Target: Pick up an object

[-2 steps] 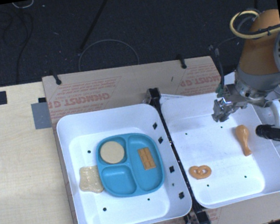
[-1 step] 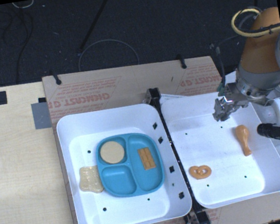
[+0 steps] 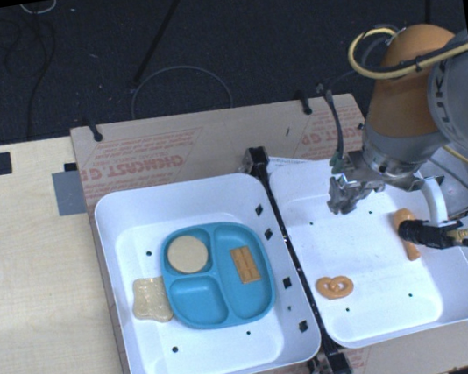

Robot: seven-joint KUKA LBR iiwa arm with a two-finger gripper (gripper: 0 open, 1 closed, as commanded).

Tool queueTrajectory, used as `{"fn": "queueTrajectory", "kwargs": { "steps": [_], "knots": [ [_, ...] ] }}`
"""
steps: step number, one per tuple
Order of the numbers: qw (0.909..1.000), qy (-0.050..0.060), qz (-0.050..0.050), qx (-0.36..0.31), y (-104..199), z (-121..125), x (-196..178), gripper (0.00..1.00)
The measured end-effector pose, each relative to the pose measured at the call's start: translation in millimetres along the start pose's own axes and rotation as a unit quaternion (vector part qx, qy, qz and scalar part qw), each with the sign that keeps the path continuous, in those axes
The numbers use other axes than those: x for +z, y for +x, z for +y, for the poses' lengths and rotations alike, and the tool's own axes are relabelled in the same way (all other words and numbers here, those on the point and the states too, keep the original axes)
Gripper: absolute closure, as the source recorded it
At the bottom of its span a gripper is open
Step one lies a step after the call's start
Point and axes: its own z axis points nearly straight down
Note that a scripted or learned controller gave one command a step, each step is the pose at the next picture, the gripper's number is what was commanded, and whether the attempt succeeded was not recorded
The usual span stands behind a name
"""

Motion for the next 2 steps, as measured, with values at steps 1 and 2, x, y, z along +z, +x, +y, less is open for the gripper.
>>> {"fn": "queueTrajectory", "kwargs": {
  "steps": [1,2],
  "knots": [
    [1.0000,0.000,0.000,0.000,46,5,2,1.00],
    [1.0000,-0.002,0.000,-0.001,104,5,-11,1.00]
  ]
}}
